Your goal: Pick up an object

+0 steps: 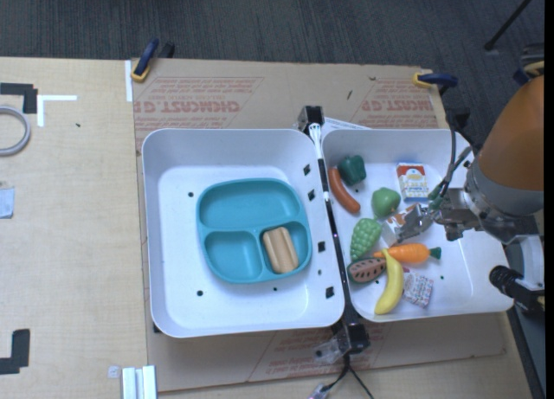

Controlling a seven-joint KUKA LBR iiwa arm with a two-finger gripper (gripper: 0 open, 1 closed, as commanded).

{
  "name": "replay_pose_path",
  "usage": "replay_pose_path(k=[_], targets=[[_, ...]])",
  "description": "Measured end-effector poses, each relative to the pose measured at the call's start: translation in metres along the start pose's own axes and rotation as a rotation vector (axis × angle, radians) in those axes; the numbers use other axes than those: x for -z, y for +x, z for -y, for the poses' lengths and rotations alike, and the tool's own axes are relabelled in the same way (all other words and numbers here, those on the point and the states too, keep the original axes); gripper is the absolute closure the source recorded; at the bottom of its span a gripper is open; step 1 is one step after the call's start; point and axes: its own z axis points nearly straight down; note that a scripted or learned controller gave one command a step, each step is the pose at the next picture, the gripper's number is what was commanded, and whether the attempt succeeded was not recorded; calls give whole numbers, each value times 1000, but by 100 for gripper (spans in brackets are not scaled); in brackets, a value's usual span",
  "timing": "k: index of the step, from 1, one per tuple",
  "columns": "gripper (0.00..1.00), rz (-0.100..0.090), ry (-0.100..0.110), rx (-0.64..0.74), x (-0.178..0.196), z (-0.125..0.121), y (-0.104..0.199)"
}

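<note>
My gripper (414,222) hangs low inside the right bin (463,298), reaching in from the right. It is just above an orange carrot (409,254) and to the right of a green bunch of grapes (365,237). Close by are a round green fruit (386,202), a yellow banana (391,285) and a dark brown piece of toy food (367,269). Nothing shows clearly in the gripper's grasp.
Further back in the right bin lie a red sausage (344,189), a dark green item (351,168) and a small carton (413,181). A small packet (420,289) lies near the front. The left bin (169,215) holds a teal divided plate (229,215) with a bread roll (279,248).
</note>
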Motion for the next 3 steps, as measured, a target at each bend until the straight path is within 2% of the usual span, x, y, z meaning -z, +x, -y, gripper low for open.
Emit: replay_pose_path(k=[1, 2, 3], targets=[[0, 0, 0, -5, -116, 7, 11], [100, 1, -3, -10, -106, 5, 10], [0, 0, -1, -8, -107, 6, 10]])
